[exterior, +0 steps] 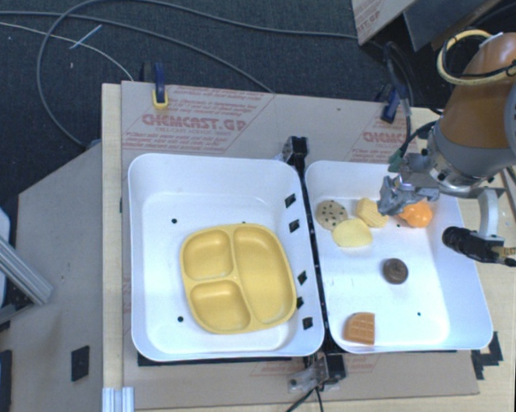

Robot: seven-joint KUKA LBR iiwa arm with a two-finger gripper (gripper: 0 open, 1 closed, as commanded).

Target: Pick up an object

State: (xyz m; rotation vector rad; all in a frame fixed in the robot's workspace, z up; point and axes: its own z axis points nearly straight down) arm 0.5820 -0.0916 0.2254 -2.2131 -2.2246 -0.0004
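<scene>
Here the bench [111,237] carries two shallow white bins side by side, with a black divider strip between them. The left bin [156,196] holds a yellow tray [236,277] with three compartments, lying flat and slightly rotated near the bin's centre. The right bin [459,295] holds the loose items. A dark-spotted cookie [329,214] lies near the divider in the far part of the bin. Just beside it, toward the near side, lies a pale yellow lump [352,234]. A second pale yellow piece [369,213] lies touching or almost touching that lump on its far right side. An orange piece [417,215] lies to the right of the second yellow piece, close to the far wall. A small brown disc [395,270] lies near the middle of the bin, well apart from the other items. A tan wedge [360,327] lies near the front wall of the bin. The arm [480,108] enters from the right, grey with an orange band above the wrist, and angles down into the far part of the right bin. The gripper [393,198] sits low between the second yellow piece and the orange piece, near both. Whether the gripper is released or clenched cannot be told, and no item is seen to be grasped. Grey cables [69,30] lie on the dark floor beyond the bench. A blue clamp [160,86] sits at the bench's far left edge and another [390,106] at the far right.
</scene>
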